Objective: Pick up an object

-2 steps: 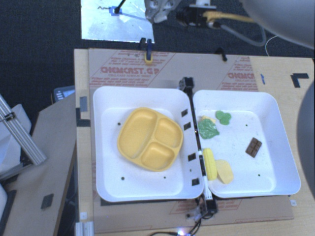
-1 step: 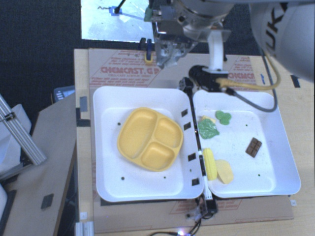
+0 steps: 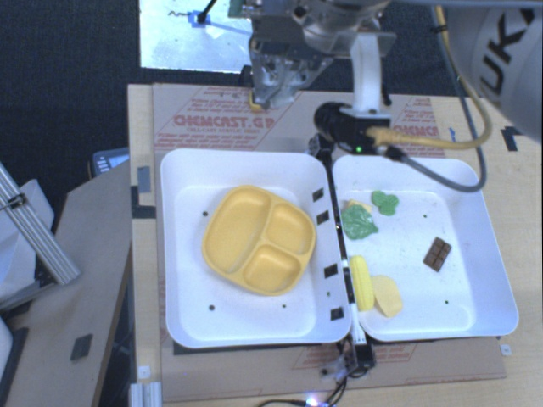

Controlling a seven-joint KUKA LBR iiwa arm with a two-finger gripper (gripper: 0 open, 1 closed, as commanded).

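Observation:
My gripper (image 3: 270, 85) hangs high over the back edge of the bench, behind the left bin (image 3: 181, 253) and well clear of everything in the bins. A yellow divided plate (image 3: 259, 240) lies in the middle of the left bin. The right bin (image 3: 475, 308) holds two green leafy pieces (image 3: 359, 222) (image 3: 384, 202), a yellow banana-like piece (image 3: 362, 283), a pale yellow wedge (image 3: 389, 296) and a brown chocolate block (image 3: 438, 253). Nothing hangs below the gripper.
A cardboard sheet (image 3: 212, 119) lies under both bins. The divider between the bins carries small black clips (image 3: 325, 219). A yellow cable (image 3: 441, 138) loops over the right bin's back edge. A metal frame (image 3: 34, 236) stands at the left.

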